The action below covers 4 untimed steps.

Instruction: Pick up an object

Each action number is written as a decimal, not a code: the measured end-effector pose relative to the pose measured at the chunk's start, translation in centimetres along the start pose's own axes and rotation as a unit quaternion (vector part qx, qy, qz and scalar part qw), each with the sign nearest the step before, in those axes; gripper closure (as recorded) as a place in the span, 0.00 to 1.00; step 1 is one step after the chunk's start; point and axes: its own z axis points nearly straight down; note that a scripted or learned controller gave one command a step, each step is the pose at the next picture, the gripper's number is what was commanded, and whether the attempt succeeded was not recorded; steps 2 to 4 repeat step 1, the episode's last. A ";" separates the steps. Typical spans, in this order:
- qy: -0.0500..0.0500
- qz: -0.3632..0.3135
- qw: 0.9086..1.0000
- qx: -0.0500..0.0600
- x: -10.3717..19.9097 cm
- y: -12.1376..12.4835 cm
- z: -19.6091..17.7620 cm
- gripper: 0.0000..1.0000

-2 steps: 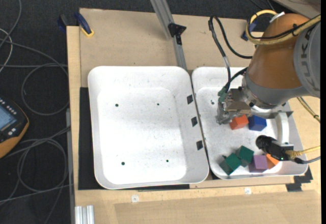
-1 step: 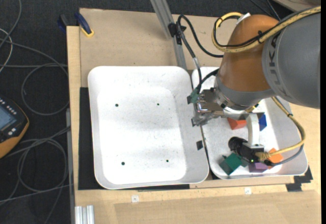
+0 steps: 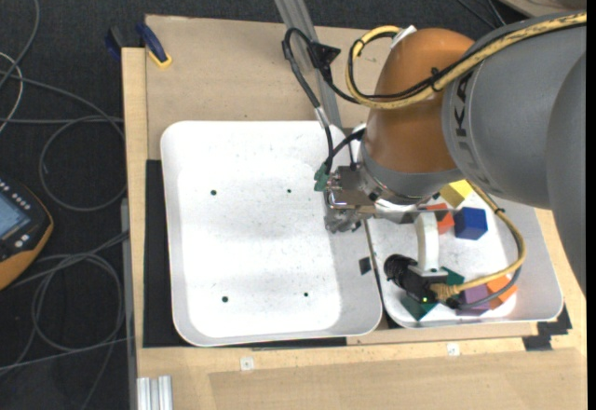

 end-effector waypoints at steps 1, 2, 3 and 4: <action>-0.001 0.002 1.000 0.000 -0.3 0.0 0.0 0.00; -0.001 0.002 1.000 0.000 -0.3 0.0 0.0 0.00; -0.001 0.002 1.000 0.000 -0.3 0.0 0.0 0.00; -0.001 0.002 1.000 0.000 -0.3 0.0 0.0 0.00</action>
